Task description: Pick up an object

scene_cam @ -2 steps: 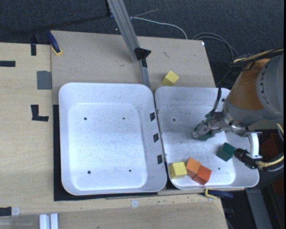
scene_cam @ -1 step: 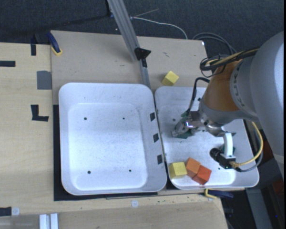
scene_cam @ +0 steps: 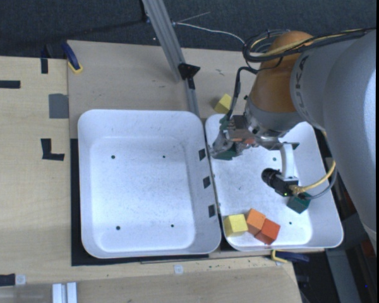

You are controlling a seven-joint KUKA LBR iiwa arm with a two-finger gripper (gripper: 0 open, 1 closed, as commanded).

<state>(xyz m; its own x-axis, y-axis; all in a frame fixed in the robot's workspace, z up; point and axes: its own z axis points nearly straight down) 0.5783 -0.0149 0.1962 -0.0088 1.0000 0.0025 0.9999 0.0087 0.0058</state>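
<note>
My gripper [scene_cam: 228, 141] hangs over the far left part of the right bin [scene_cam: 325, 232], close to the wall it shares with the left bin. A small dark teal thing [scene_cam: 222, 154] sits right at its tip; whether it is between the fingers is not visible. At the bin's near edge a yellow block [scene_cam: 235, 223], an orange block [scene_cam: 256, 218] and a red-orange block [scene_cam: 268, 231] lie bunched together. A green block [scene_cam: 299, 202] rests further right in the same bin.
The left bin [scene_cam: 88, 169] stands beside the right one. Another yellow block [scene_cam: 224, 103] lies on the bench just beyond the right bin's far rim. A grey metal bar [scene_cam: 170, 36] slants down from the top to the bins' far edge.
</note>
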